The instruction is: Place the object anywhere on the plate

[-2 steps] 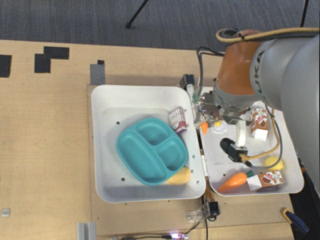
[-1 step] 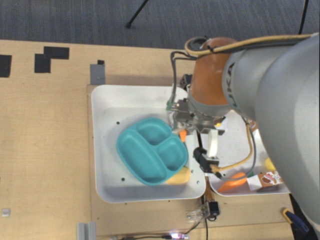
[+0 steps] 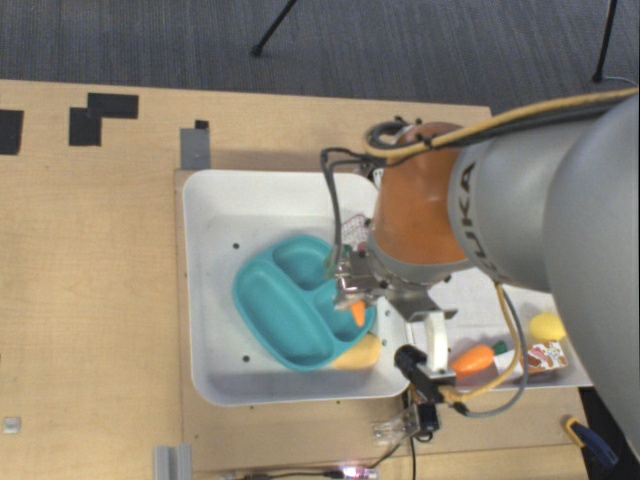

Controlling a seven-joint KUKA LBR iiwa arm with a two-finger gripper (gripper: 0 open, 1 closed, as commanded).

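One teal plate (image 3: 285, 313), one tool (image 3: 350, 293) over its right rim, one carrot (image 3: 474, 359).

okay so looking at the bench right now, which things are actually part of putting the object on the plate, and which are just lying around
Part of the job:
teal divided plate in the left bin
small orange piece at the tool, above the plate's right edge
the tool itself

Just lying about:
yellow item beside the plate
toy carrot, right bin
yellow lemon-like item
small red-labelled packet
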